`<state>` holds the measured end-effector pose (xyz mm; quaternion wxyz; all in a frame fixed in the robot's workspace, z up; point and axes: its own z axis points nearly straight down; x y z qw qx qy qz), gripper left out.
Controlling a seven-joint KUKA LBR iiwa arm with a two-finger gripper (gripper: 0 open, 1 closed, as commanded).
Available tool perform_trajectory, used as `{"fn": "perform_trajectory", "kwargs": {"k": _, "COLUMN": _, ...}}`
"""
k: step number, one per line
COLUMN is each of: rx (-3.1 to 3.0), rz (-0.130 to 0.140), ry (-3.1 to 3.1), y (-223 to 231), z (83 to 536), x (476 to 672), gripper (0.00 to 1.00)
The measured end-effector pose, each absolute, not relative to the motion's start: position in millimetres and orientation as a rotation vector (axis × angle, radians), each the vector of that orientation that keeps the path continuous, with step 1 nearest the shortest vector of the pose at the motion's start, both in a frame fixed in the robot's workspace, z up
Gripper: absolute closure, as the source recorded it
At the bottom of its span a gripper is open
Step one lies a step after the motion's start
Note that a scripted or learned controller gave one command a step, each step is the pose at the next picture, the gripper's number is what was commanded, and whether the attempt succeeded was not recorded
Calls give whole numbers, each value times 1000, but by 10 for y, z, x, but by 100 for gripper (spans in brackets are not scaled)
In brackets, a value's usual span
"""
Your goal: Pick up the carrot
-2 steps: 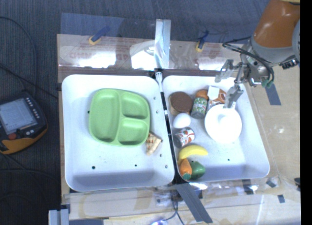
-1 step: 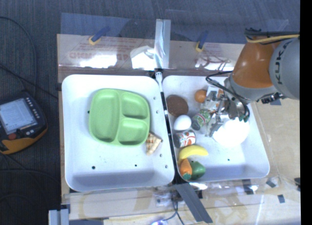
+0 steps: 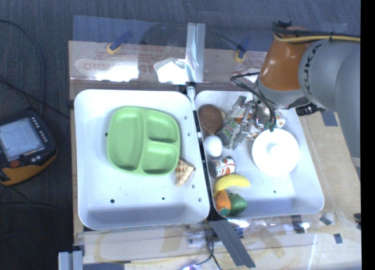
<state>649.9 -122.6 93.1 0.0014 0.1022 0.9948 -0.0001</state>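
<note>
Carrot [image 3: 223, 202] far from jaws [image 3: 245, 121]

Banana [image 3: 232, 181] and bin wall [image 3: 206, 172] crowd carrot [image 3: 222, 202]; right side open.

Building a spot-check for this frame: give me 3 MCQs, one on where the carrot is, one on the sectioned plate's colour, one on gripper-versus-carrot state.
1. Where does the carrot lie?
A. In the left bin, on the plate
B. In the right bin's near left corner, below the banana
C. On the bench outside the bins

2. What colour is the sectioned plate in the left bin?
A. Green
B. Red
C. Blue

3. How does the gripper stand to the carrot?
A. Lifting it
B. Pressing on it
C. Apart from it, at the bin's far side

Key: 1 B, it sits by the banana at the corner. 2 A, plainly green. 3 C, the egg and banana lie between.
</note>
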Motion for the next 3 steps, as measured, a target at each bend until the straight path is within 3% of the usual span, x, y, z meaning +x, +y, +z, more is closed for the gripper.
{"fn": "perform_trajectory", "kwargs": {"k": 1, "rx": 101, "rz": -13, "ry": 3123, "y": -2062, "z": 2305, "x": 5756, "gripper": 0}}
{"fn": "perform_trajectory", "kwargs": {"k": 2, "rx": -174, "rz": -2, "ry": 3129, "y": -1970, "z": 978, "x": 5274, "gripper": 0}}
{"fn": "perform_trajectory", "kwargs": {"k": 3, "rx": -453, "rz": -22, "ry": 3081, "y": -1578, "z": 952, "x": 5100, "gripper": 0}}
